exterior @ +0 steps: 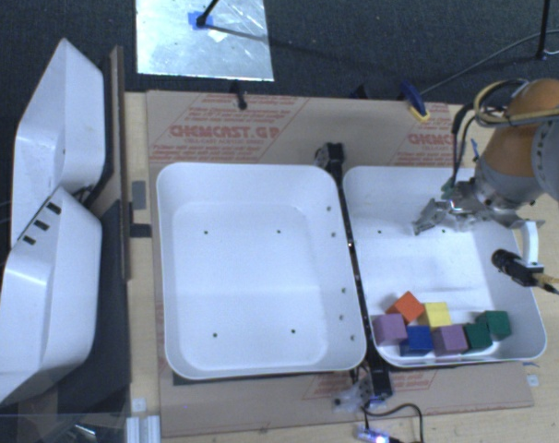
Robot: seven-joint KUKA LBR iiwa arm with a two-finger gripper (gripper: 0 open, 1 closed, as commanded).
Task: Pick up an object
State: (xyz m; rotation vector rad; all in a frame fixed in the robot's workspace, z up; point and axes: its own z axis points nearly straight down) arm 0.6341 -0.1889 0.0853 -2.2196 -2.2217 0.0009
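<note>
Coloured blocks, clustered in the near corner of the right bin; gripper poised apart from them.

Small cube-like pieces are seen packed together, touching: an orange block at the top of the heap; a yellow block beside it; two purple blocks and a blue block along the front; green blocks at the right end; the grey gripper is seen over the far part of the same bin, well apart from the cluster, its fingers spread and nothing held between them; the left bin is set just beside.
</note>
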